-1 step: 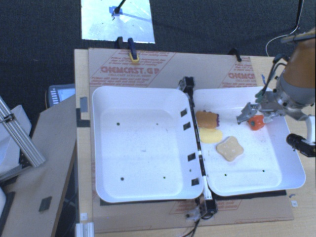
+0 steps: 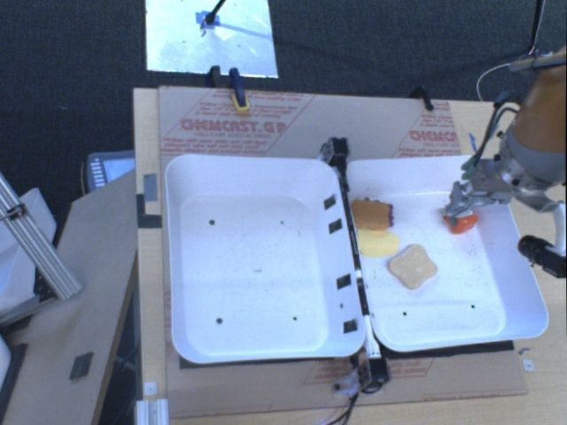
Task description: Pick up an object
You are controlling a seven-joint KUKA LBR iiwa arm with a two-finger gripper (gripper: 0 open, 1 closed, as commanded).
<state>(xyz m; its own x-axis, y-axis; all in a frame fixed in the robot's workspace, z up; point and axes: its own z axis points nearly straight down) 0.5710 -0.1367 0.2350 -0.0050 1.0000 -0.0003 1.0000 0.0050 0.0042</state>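
Pincer (image 2: 462, 212) first: we see it low over the right bin (image 2: 496, 326), at about two o'clock from that bin's middle, with the grey arm (image 2: 532, 149) coming in from three o'clock. Its tips sit right on top of a small red object (image 2: 462, 224), which peeks out just under them. We cannot tell whether the tips are apart or together, nor whether the red object is truly between them.

Toward nine o'clock from the pincer, near the bin's left wall, lies a brown and orange block (image 2: 372, 213). Just below it, at six o'clock and touching or nearly so, lies a pale yellow piece (image 2: 379, 244). A tan, bread-like piece (image 2: 413, 266) lies just beside the yellow one, at about four o'clock from it.

The left bin (image 2: 190, 180) stands next to the right one on the bench (image 2: 292, 113), their inner walls meeting.
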